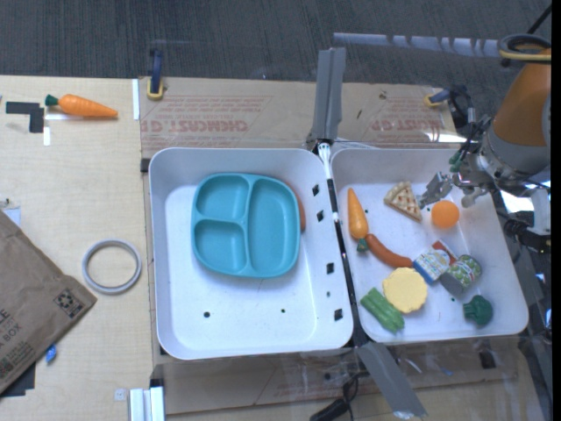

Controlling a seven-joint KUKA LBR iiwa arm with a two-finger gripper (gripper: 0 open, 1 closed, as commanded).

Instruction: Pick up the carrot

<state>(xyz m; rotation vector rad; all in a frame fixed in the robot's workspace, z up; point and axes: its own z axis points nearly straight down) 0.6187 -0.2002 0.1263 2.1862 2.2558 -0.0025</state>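
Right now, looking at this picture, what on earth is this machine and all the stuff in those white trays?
It is one photo, taken from a camera fixed above a bench. The grey and orange robot arm reaches in from the right; its gripper hangs over the right bin, holding nothing visible. That bin has toy food: a carrot, a pizza slice, an orange ball, a sausage. The left bin holds a blue divided plate. Another carrot lies on the bench.
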